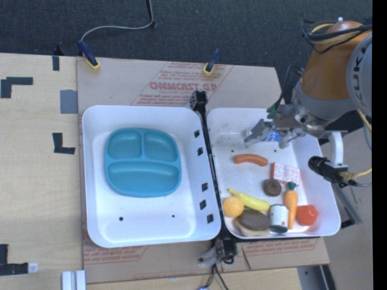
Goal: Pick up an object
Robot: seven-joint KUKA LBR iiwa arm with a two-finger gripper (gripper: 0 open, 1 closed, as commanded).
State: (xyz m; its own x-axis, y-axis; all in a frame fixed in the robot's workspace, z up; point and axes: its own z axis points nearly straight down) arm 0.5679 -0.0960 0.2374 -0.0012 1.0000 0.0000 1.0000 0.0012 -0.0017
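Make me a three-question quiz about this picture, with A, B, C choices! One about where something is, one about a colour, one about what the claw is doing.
1. Where is the blue divided plastic plate?
A. left white bin
B. right white bin
C. on the cardboard

2. What colour is the toy sausage?
A. green
B. reddish orange
C. purple

3. The claw is
A. lifting the plate
B. gripping the toy carrot
C. above the right white bin, holding no toy

Answers:
1 A, the plate lies in the left white bin.
2 B, it looks reddish orange against the white floor.
3 C, the toys lie apart from it, below it in the picture.
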